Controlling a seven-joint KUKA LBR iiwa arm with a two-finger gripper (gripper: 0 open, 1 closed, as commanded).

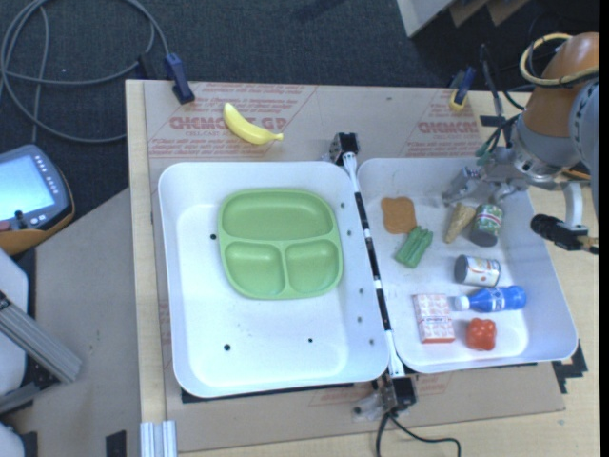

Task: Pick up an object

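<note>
My gripper (463, 188) hangs over the back of the right bin (552, 293), open, with nothing between its fingers. Just in front of it lie a tan cone (460, 221) and a small can with a green label (488, 224). Further objects in this bin are a brown cookie (400, 214), a green piece (415, 248), a grey can on its side (477, 270), a blue bottle (495, 300), a red-and-white box (434, 317) and a red fruit (481, 334).
The left bin (190, 284) holds a green divided plate (281, 242). A yellow banana (250, 125) lies on the cardboard behind the bins. Blue clamps (177, 76) sit at the bench's back edge. The arm (557, 112) comes in from the upper right.
</note>
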